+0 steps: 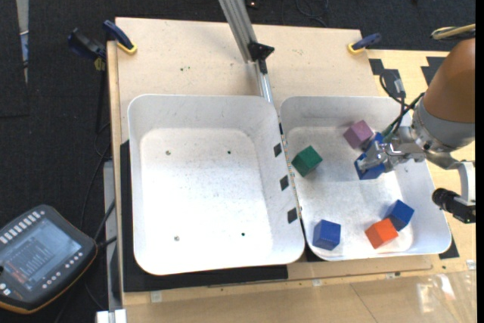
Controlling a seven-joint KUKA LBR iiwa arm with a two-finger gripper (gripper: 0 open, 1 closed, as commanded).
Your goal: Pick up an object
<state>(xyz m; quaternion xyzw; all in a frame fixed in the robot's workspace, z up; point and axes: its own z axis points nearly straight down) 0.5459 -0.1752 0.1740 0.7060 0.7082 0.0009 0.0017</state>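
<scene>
Bins sit side by side on a pale desk [197, 49], seen from above at a slant. The left bin [144, 117] is speckled with small dark flecks. The right bin [302, 106] carries a scatter of small blocks: a green cube [307, 160] near its left wall, a purple cube [358, 135] toward the middle, a blue cube [327, 234] at the near edge, and an orange cube [381, 233] touching another blue block [401, 213] in the near right corner.

The grey arm [446, 125], with its orange band [454, 76], reaches in from the right, its hand [376, 157] low over the right bin just beside the purple cube. A blue piece [370, 169] lies at the fingertips, but whether the hand is spread, pressed together or pinching it cannot be told from this angle.

A silver pole [231, 0] slants down from the top to the seam between the bins. Yellow-and-blue clamps [121, 38] grip the desk's far corners, and a teach pendant [38, 257] rests at lower left.
</scene>
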